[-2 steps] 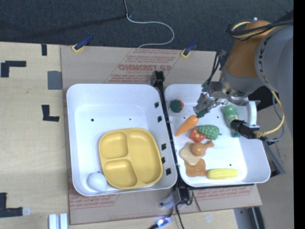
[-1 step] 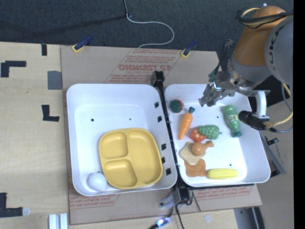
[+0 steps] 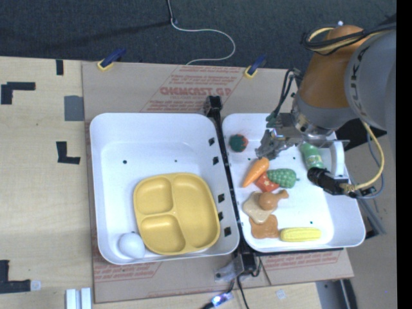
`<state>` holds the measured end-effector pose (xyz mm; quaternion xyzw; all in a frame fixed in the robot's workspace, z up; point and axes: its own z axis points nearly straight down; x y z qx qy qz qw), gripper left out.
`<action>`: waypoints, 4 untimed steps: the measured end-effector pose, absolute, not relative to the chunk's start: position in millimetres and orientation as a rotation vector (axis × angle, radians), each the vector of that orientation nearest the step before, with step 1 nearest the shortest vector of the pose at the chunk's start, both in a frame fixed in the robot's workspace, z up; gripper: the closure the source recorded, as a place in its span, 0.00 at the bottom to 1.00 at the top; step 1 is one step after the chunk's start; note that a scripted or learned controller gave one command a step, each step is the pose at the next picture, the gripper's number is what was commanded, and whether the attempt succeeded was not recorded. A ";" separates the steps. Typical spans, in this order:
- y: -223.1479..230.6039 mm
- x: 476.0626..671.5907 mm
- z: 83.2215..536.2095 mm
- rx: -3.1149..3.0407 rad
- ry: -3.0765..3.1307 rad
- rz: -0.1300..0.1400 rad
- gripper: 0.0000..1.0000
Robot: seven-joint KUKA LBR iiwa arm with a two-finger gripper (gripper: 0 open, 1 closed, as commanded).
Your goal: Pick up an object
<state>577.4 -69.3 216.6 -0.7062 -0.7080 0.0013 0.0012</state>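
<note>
My gripper [image 3: 272, 144] hangs over the back of the right bin [image 3: 341, 234], just above and behind an orange carrot [image 3: 255, 171]. Beside the carrot lie a green bumpy toy [image 3: 282, 177] and a small red piece [image 3: 264, 185]. A brown drumstick [image 3: 271, 200] rests on a tan slice [image 3: 258, 214], with a brown piece [image 3: 263, 228] and a yellow corn cob [image 3: 300, 234] near the front wall. To the gripper's left sits a small green and red ball [image 3: 239, 142]. A green can [image 3: 313, 155] lies under the arm's wrist.
The left bin [image 3: 109, 140] holds a yellow divided plate [image 3: 175, 212] and a white egg [image 3: 131, 244] at its front left corner. A black divider clip [image 3: 213, 105] sits between the bins. A black cable [image 3: 376, 166] loops off the arm at the right.
</note>
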 end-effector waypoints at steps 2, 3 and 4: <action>17.1 515.1 225.8 -2.213 -2.224 0.004 1.00; 8.9 517.9 233.3 -2.218 -2.222 0.002 1.00; 10.7 525.1 229.4 -2.217 -2.223 0.002 1.00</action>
